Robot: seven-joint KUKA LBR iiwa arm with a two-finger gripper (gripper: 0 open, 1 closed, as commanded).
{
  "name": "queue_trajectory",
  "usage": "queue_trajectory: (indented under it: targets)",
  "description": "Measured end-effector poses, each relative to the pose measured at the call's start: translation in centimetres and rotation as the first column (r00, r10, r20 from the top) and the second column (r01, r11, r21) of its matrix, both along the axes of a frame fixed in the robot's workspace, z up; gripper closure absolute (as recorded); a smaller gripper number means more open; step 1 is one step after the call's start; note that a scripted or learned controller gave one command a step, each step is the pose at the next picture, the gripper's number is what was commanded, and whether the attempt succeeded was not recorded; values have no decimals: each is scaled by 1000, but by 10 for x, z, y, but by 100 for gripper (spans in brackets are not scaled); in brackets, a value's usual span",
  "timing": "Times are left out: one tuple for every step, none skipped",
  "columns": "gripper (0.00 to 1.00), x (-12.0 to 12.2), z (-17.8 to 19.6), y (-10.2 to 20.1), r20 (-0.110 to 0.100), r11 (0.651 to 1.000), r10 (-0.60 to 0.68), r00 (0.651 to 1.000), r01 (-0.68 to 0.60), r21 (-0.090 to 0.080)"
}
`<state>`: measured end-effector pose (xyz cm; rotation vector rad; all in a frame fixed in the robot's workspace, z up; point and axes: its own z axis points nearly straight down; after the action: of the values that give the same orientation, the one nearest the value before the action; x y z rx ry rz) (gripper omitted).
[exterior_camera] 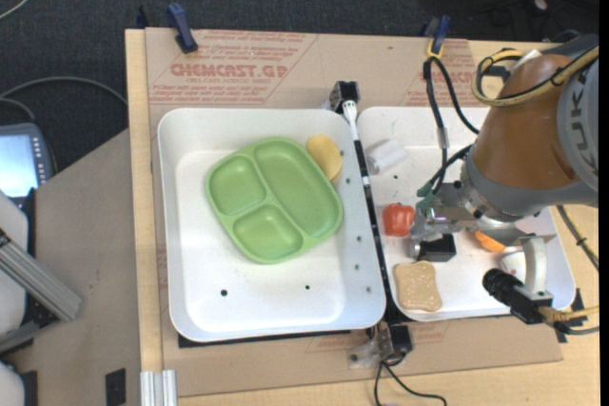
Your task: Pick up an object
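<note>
Hovering jaws (436, 238): I saw them just right of the red object (398, 220), bread slice (418, 286) below.
Grip: I couldn't tell; wrist hid it.

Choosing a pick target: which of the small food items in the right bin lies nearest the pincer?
The red item, just left of the pincer. The tan bread slice lies farther toward the front edge, and the orange piece sits on the arm's other side.

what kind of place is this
Likely a robotics lab test bench: a grey and orange robot arm reaches over two shallow white bins on a clamped cardboard sheet, with loose black cables.
</note>
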<state>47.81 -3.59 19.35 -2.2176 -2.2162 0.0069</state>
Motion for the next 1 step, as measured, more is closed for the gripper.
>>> queue_trajectory:
  targets:
    - [100,3,164,52,27,1000,9,1000,-10,2]
